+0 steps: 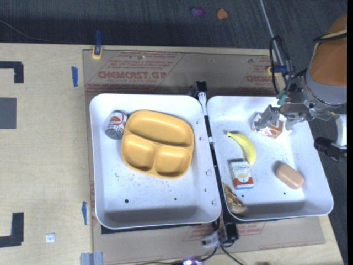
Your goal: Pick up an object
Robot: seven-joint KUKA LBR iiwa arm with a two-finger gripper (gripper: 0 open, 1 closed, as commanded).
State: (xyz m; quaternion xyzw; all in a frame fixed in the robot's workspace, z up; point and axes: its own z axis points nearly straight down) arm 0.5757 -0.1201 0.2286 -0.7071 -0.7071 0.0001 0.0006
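You're looking at a robotics lab: two white bins (110, 214) on a taped plywood surface (44, 148), cables (265, 15) trailing over dark carpet (138, 10).

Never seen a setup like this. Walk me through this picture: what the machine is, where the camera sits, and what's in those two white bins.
A fixed camera looks down at a slant on a bench. From the right reaches a grey robot arm with an orange band; its gripper hangs over the right bin, just above a small white-and-red packet. That bin also holds a banana, a small carton and a tan bread-roll-like object. The left bin holds a yellow divided tray and a can.
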